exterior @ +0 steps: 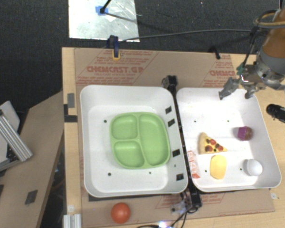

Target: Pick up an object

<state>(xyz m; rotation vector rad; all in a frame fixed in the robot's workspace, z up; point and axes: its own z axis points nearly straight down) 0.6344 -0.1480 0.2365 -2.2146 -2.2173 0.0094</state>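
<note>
Nearest, in the right bin, lie a white ball, yellow piece, pizza slice and purple object, all ungrasped. Farther back, the gripper hangs over the bin's far edge, fingers spread, holding nothing. Judgement: pick not yet begun; descent and grasp remain.

Both bins were white. The left held a pale green tray. In the right lay a yellow pizza slice dotted red, a plain yellow piece, a purple lump, perhaps a plum, and a white ball. An orange-red ball sat on tan cardboard printed with red lettering. The arm showed orange above grey.
</note>
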